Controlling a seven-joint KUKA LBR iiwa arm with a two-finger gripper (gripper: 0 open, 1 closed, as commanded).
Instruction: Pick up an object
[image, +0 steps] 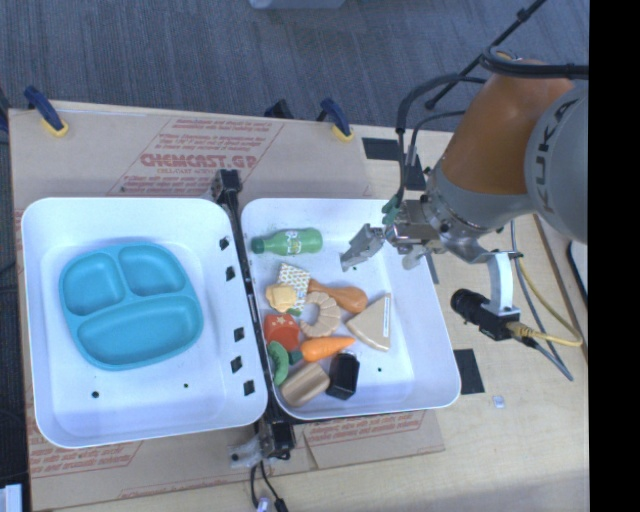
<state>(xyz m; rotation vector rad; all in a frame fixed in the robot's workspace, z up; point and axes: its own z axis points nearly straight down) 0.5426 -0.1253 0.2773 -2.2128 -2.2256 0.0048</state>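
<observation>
- Camera view: the claw (385, 247) hangs over the upper right part of the right bin (420, 375), its two fingers spread wide with nothing between them; one fingertip (352, 256) reaches left toward the bin's middle.
- The pile of toy food sits lower and left of the claw. The nearest loose pieces are the green bottle (288, 241), near the bin's top edge, and the cheese wedge (371, 326), just below the claw.
- The bottle looks the best choice, in my judgement: it lies alone, apart from the heap, with bare bin floor on both sides.
- To do it well, move left over the bottle's middle, turn the fingers so they close across its width, then descend straight down.
- The bottle lies flat; its long axis runs left to right, with the cap end pointing left toward the divider (243, 290).
- The wedge is riskier: it touches the round biscuit (323, 313) and the carrot (326, 348) lies close.
- The left bin (40, 400) carries a blue tray (130, 302); both bins rest on the counter (555, 440).
</observation>
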